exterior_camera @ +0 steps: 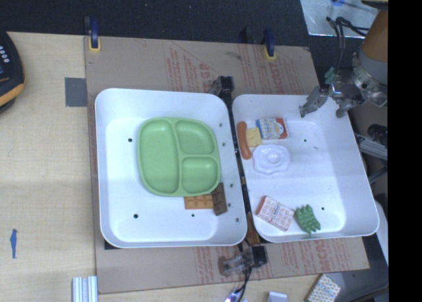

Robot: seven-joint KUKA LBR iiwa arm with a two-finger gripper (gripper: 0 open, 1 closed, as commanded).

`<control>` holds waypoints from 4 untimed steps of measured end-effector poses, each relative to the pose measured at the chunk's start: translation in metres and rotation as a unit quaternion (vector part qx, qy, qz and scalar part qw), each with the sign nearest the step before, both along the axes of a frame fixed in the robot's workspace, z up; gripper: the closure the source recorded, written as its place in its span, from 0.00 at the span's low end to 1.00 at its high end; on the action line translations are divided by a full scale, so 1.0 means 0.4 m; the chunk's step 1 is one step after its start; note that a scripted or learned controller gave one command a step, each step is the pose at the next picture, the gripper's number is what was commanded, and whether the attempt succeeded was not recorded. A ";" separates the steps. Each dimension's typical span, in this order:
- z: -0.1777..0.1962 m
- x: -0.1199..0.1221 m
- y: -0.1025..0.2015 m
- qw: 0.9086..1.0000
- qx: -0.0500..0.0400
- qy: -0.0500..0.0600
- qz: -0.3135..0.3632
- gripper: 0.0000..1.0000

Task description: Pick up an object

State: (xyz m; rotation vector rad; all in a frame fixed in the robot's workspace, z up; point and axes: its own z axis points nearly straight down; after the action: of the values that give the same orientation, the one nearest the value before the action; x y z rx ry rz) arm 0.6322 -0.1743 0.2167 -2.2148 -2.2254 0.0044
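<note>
You're at the approach step, nothing picked yet. The gripper (324, 103) hangs with fingers spread and bare over the right bin's (343, 175) far right corner. The nearest pick, the small snack packet (271, 128), sits by the bin's far left edge, so you'd move left, then descend.

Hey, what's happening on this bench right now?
A robot arm's gripper hangs over the far right corner of the right bin, holding nothing. That bin has a hot dog, a small packet, a fried egg, a wrapper and a green toy. The left bin has a green divided plate.
</note>
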 end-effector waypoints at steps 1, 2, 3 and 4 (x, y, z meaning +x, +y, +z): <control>-0.194 -0.027 0.156 1.000 0.002 0.004 0.003 0.00; -0.280 0.064 0.168 1.000 -0.001 -0.001 0.002 0.00; -0.292 0.064 0.166 1.000 -0.001 -0.002 0.001 0.00; -0.259 0.070 0.166 1.000 -0.001 -0.005 0.003 1.00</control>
State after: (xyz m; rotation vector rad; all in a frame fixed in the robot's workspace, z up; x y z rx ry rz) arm 0.6603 -0.1080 0.1133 -2.2154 -2.2381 -0.0052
